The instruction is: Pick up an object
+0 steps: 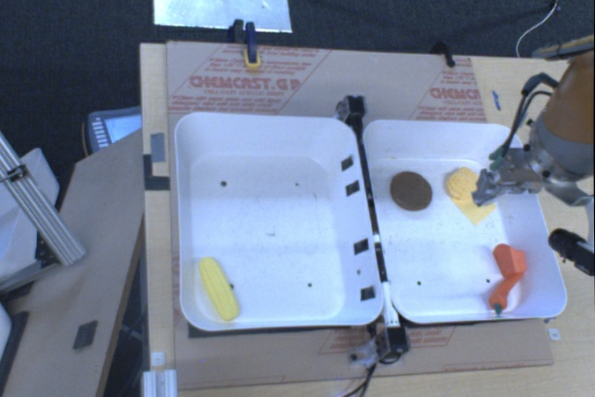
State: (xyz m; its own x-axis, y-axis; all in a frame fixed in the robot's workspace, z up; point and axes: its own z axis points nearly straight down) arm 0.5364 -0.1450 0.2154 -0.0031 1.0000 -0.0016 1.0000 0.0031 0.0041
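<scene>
a slanted overhead view of a bench (156, 200) bearing two shallow white bins side by side. the grey arm (569, 130) enters from the right edge, and its pincer (487, 190) hangs over the right bin (446, 293), near that bin's far right part. whether the pincer is apart or together cannot be told; its tip is small and dark in this view.

just to the left of the pincer, touching or nearly touching it, lies a yellow ridged object (459, 183). directly below the pincer tip is a flat pale yellow piece (478, 212) on the bin floor. further left of the pincer, apart from the yellow things, rests a round brown disc (410, 191). toward the near right corner of the same bin, below the pincer and well apart from it, lies an orange carrot-like object (506, 272).

far to the left of the pincer, in the near left corner of the left bin (270, 228), lies a yellow corn cob (218, 288), alone. nothing is seen between the pincer's fingers.
</scene>
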